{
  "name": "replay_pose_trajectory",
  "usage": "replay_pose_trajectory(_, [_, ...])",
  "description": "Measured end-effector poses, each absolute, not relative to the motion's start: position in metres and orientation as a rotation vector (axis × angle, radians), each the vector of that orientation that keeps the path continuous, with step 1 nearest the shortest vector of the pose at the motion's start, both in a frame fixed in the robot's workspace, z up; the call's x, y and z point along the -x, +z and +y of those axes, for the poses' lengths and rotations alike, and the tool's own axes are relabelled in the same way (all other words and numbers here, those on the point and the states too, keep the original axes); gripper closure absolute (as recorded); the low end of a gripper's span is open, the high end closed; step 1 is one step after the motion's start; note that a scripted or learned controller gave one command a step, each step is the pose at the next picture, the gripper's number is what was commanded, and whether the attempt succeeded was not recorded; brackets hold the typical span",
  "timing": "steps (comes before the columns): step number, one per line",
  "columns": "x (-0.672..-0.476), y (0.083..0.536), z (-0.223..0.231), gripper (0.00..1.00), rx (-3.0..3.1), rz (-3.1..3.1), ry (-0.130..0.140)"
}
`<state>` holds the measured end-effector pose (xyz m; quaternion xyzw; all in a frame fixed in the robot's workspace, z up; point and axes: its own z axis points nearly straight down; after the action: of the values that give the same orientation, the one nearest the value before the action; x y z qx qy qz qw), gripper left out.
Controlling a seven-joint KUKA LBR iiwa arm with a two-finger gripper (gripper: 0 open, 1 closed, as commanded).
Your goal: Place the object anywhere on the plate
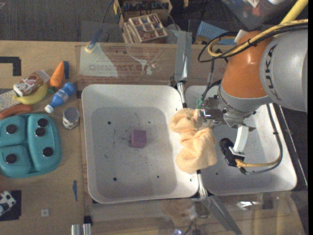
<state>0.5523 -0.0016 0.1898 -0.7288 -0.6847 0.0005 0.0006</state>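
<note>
Cloth (194, 142) draped over bin divider, just below-left of end effector (209, 115); grip unclear.

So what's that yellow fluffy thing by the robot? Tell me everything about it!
It's a soft yellow cloth, like a small towel, crumpled into puffy folds. It looks fuzzy and floppy. It hangs over the ridge where the two white bins meet, partly over the left bin and partly over the right bin. Its top bunches up right under the robot's wrist. Whether the claw grips it can't be seen.
</note>
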Motion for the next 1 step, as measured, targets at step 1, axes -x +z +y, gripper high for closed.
replay_pose_trajectory(1, [-0.5913, 0.2181, -0.0518, 1.00, 2.049, -2.387, -0.003])
